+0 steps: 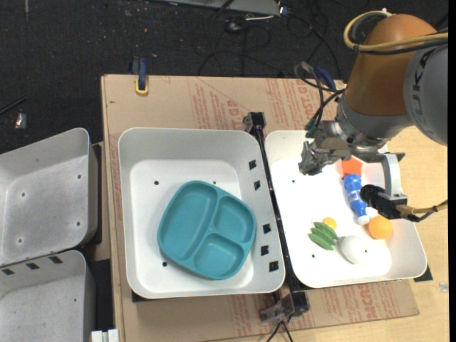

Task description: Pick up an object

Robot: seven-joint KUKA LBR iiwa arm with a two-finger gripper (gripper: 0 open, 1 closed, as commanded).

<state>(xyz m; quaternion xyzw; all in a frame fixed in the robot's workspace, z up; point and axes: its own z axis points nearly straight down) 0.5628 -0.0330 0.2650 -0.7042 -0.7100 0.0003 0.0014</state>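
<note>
Teal plastic, a divided plate [206,229] lay alone in the left bin [135,148]. In the right bin [406,262] sat an orange block [351,167], a blue bottle [353,194], an orange ball [380,227], a green and yellow toy [323,234] and a white egg-like piece [350,249]. The claw [313,161] hung over that bin's upper left part; whether it was spread could not be told.

arm [420,70]: grey, orange band | cables: black, yellow | gripper [311,164]: seemingly dark metal
</note>
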